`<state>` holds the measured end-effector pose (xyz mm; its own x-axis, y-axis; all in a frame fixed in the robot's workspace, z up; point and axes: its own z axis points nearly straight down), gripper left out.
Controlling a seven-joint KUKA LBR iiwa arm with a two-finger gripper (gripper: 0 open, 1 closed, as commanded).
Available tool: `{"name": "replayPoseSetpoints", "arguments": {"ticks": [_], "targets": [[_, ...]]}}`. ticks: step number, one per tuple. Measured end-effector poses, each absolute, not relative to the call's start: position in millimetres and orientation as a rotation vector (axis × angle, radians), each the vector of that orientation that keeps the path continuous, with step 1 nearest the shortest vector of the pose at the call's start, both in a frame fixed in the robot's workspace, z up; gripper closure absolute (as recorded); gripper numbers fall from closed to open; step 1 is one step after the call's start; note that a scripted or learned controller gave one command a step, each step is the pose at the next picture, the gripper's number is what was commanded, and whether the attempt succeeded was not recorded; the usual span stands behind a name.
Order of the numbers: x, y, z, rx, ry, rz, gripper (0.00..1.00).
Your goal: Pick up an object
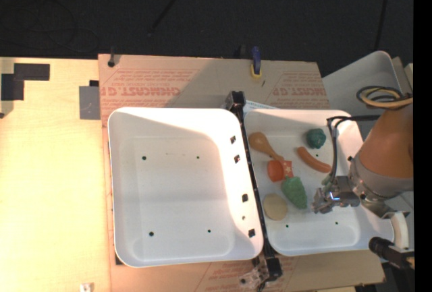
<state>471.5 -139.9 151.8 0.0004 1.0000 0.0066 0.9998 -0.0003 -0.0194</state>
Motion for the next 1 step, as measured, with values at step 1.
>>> {"name": "replayPoseSetpoints", "arguments": {"ticks": [1], "targets": [[474.8,-142.6,159.4,-2.223,-2.215,0.002,0.0]]}}
